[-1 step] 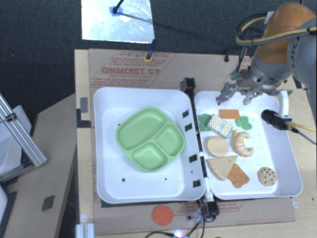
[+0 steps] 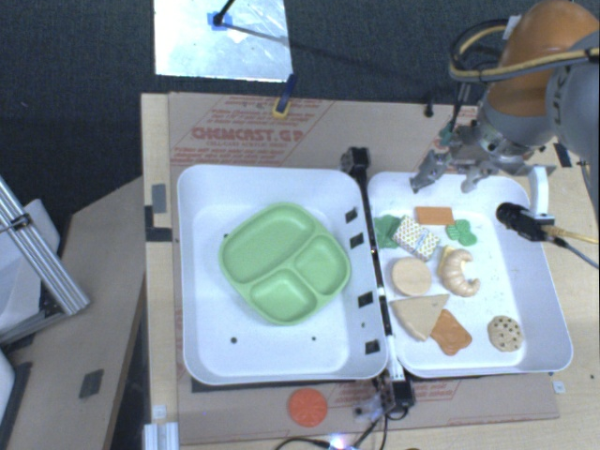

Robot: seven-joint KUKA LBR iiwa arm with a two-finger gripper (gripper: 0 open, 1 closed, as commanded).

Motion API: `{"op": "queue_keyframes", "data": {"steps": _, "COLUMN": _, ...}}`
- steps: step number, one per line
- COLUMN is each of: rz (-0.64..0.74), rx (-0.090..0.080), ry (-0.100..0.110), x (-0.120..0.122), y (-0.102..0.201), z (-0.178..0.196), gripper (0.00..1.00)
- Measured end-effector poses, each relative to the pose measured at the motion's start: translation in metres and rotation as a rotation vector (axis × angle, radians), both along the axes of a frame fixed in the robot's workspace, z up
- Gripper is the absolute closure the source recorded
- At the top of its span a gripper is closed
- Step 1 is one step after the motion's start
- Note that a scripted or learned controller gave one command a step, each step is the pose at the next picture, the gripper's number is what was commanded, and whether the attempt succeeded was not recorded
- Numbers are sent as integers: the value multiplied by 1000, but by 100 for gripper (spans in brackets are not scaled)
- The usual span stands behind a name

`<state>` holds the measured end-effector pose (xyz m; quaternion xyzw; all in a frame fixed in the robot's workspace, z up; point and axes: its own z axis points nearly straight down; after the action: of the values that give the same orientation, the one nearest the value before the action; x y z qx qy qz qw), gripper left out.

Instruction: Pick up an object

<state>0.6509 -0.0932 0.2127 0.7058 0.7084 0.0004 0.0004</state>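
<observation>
The gripper (image 2: 446,178) hangs over the far edge of the right bin (image 2: 544,279), its fingers (image 2: 424,178) spread with nothing between them. Just below them lies an orange cracker (image 2: 434,217). Nearer the camera from there sit a patterned block (image 2: 416,237), a green leaf (image 2: 387,228) and a green piece (image 2: 460,232), then a round biscuit (image 2: 411,277) and a croissant (image 2: 457,271), then a wedge (image 2: 419,315), a brown chip (image 2: 451,332) and a cookie (image 2: 505,332). Well to the fingers' left, the left bin (image 2: 202,251) holds a green tray (image 2: 284,262).
</observation>
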Motion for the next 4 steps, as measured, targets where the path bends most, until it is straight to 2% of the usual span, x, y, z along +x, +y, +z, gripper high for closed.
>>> {"op": "queue_keyframes", "data": {"steps": 3, "rz": -2, "rx": -1, "ry": 1, "x": -1, "y": 2, "z": -129, "gripper": 0}}
{"op": "queue_keyframes", "data": {"steps": 4, "rz": -2, "rx": 0, "ry": -5, "x": 1, "y": 3, "z": -116, "gripper": 100}}
